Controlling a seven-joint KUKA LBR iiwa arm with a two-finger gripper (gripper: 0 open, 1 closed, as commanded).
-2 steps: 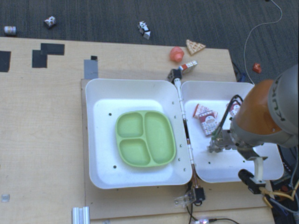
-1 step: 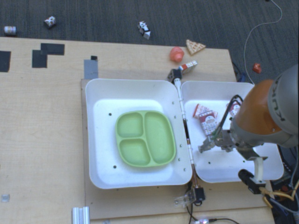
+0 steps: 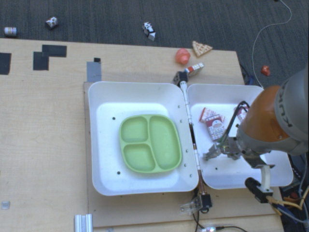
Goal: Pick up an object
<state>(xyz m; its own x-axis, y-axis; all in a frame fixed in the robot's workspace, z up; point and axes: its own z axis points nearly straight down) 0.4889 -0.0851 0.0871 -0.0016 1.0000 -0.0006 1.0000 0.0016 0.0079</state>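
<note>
Camera view shows you the gripper (image 3: 212, 153) low in the right bin (image 3: 280, 175), its fingers apart with nothing between them. Your red-and-white packet (image 3: 213, 122) lies on the bin floor just beyond the fingertips, up and slightly right, not touching them.

Pale wooden bench (image 3: 43, 129), black tape patches (image 3: 48, 56) near its far left corner. Beyond its far edge, dark grey carpet (image 3: 106, 8) strewn with small litter.
</note>
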